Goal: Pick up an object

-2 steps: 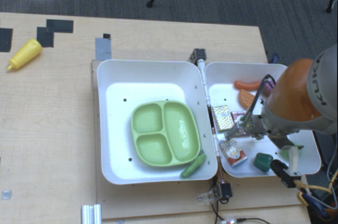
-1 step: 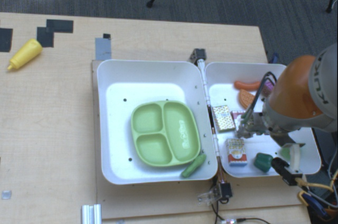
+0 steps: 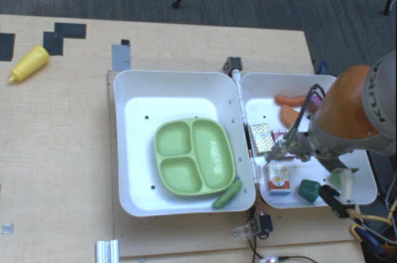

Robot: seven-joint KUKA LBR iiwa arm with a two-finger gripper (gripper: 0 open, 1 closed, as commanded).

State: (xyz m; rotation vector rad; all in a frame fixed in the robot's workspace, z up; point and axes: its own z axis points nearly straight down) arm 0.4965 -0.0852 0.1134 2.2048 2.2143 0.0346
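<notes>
- Right now I see the grey arm with its orange band (image 3: 347,110) reaching in from the right over the right-hand shallow white bin (image 3: 366,193).
- My end effector (image 3: 282,153) sits low in that bin, near its left wall; I cannot tell whether it is apart or together, and I see nothing clearly held in it.
- Just below the end effector lies a small red and white carton (image 3: 278,180), close enough that I cannot tell if they touch.
- Just left of the end effector, against the bin's left wall, I see a small flat packet with a pale patterned face (image 3: 260,137).
- Towards the bin's far side lie an orange-red sausage-shaped toy (image 3: 289,99) and, just beneath it, a flatter orange piece (image 3: 289,115), partly hidden by the arm.
- A dark green blocky toy (image 3: 308,190) rests near the bin's front edge, right of the carton.
- The left-hand shallow white bin (image 3: 133,131) carries a light green three-compartment plastic plate (image 3: 195,156), with a green pickle-shaped toy (image 3: 227,194) touching its lower right rim.
- Far off on the pale wooden bench (image 3: 56,150), at the upper left, lies a yellow squeeze bottle (image 3: 28,64).
</notes>
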